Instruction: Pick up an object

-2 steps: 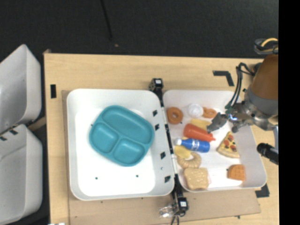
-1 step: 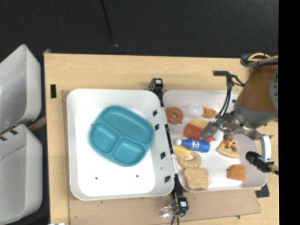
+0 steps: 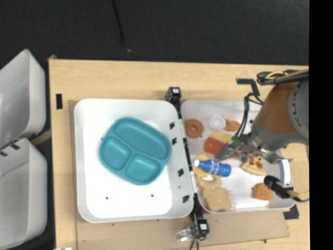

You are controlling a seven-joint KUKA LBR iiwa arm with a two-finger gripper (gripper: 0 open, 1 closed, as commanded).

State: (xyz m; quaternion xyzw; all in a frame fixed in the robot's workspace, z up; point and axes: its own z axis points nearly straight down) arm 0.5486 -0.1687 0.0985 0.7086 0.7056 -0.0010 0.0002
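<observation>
The right white bin (image 3: 208, 111) is crowded — a descent could nudge the blue plastic bottle (image 3: 214, 167) or pinch two pieces at once. The gripper (image 3: 232, 150) hangs over the red rounded toy food piece (image 3: 213, 145), which lies just left of it; its grip state I cannot tell.

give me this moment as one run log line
arm: reaching into right bin | pincer: low among toy food, beside red piece | grasp: none seen | left bin: teal tray

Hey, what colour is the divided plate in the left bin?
Teal blue all over; the divided plate shows plainly in the camera view.
</observation>
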